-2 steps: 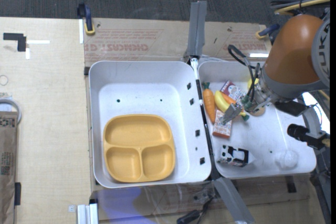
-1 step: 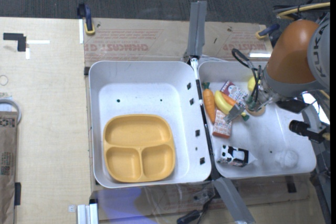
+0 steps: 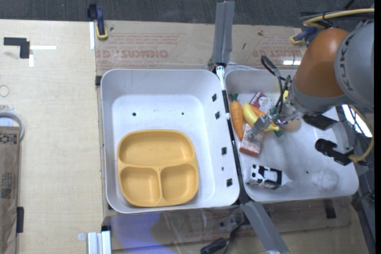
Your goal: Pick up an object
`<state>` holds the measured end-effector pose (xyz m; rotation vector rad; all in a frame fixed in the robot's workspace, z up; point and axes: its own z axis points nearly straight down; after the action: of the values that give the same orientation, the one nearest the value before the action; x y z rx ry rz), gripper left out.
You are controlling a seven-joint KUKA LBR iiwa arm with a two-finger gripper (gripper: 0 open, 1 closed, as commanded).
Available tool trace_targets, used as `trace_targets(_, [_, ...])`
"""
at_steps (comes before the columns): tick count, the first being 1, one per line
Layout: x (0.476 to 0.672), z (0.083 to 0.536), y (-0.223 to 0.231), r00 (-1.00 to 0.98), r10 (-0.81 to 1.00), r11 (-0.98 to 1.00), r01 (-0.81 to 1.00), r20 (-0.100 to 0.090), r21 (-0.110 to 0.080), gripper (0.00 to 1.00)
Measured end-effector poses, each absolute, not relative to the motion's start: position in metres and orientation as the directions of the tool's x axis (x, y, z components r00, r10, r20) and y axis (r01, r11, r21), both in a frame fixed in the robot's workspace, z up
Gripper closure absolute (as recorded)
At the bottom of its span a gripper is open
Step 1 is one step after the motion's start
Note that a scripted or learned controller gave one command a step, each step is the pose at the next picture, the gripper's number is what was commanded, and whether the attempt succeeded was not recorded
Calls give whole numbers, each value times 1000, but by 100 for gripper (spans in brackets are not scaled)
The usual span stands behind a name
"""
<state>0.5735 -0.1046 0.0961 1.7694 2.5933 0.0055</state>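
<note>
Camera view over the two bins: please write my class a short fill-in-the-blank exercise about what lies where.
1. The yellow divided tray lies in the ____ bin.
2. The tray has ____ compartments.
3. The orange carrot lies in the right bin, close to its ____ wall.
4. The black-and-white toy lies near that bin's ____ edge.

Missing words: left; three; left; front
</note>
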Motion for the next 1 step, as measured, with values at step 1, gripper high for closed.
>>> trace_targets(1, [598, 97, -104, -593, 805, 593, 805, -5, 6, 0])
